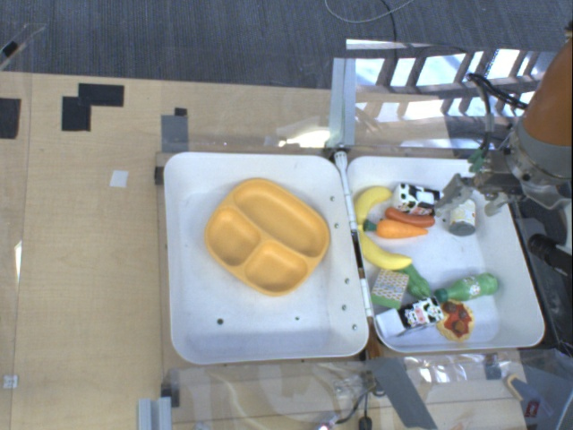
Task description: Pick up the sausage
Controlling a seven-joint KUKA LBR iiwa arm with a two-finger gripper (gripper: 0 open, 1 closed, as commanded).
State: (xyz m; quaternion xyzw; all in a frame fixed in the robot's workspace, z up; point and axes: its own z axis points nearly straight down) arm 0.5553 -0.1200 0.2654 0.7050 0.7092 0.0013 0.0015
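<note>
We saw the arm [548, 119] cut off by the right edge, so only its orange band and wrist showed. The gripper [463, 206] hung over the right bin [501, 276], and we could not tell how its fingers stood. The sausage [410, 215] lay partly tucked under a black-and-white cow toy [416, 197]. The banana [374, 231] was crossed in the middle by the carrot [403, 230]. A small red item [455, 320] in the near corner was too blurred to name.
</note>
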